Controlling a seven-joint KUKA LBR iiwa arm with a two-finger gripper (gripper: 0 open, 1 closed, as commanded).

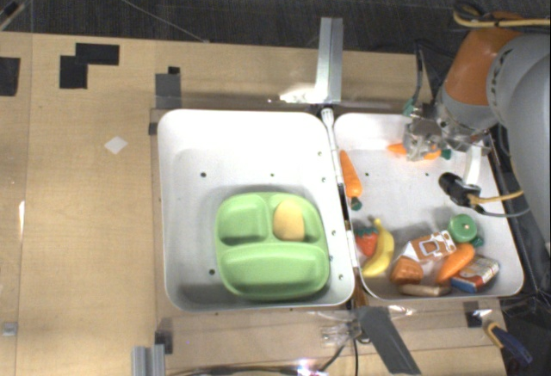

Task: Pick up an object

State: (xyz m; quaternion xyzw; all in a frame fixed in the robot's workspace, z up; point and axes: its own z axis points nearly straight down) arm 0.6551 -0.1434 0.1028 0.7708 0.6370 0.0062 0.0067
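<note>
Right, camera view, looking down on both shallow white plastic bins, left bin [185,194] and right bin [379,146]. My two-finger gripper [424,146] is at the far end of the right bin, low over a small orange piece [398,150] lying just left of it. Can't tell whether anything is pinched; the piece looks beside the tips, so I won't call it held, and can't tell open vs closed from up here.

Pickable stuff sits mostly at the near end of the right bin: yellow plastic banana [380,252], long orange carrot [349,175] along the divider wall, a second orange carrot-shaped toy [457,261], round green lid-like piece [463,229], a small printed carton [430,247]. Left bin has a green moulded compartment tray [271,262] with a yellow egg-shaped toy [290,219] in its upper right compartment.

My guess: all light hollow plastic, stiff, slick. I'd take the small orange piece across its narrow width, mid-body.

Room: the piece has bare floor around it but is near the far wall; divider well apart. Near-end pile is crowded, items touching, so a grab there would prob nudge neighbours.
</note>
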